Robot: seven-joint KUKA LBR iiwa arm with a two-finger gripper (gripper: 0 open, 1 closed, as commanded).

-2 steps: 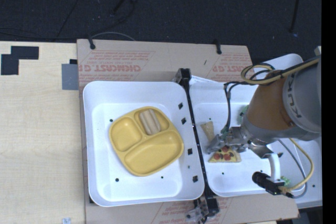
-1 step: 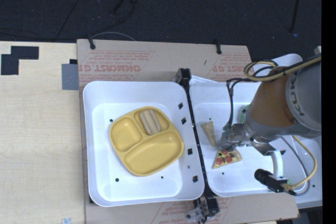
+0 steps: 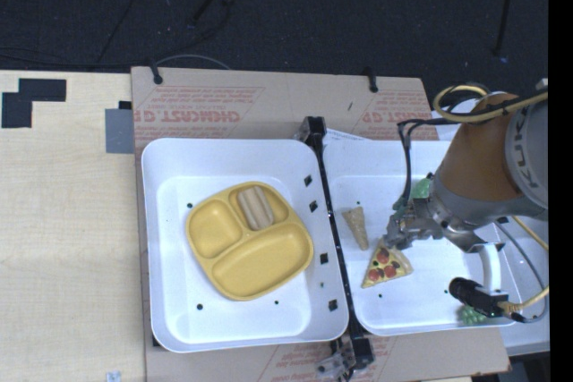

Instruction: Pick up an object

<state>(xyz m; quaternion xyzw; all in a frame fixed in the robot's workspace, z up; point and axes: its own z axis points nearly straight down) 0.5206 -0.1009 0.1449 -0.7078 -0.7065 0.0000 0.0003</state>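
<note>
Over the right bin [image 3: 421,322] — arm [image 3: 483,174] bent low above pizza slice [image 3: 387,267].

Two bins [image 3: 170,192] are sitting side by side: one tray [image 3: 249,240] (yellow) left, one pizza slice [image 3: 387,267] and one wedge [image 3: 356,226] right.

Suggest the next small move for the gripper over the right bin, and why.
Probably a short descent onto the pizza slice. The gripper hovers just above its upper edge in the right bin, and nothing shows between its jaws. The wedge-shaped piece lies apart to the left.
</note>
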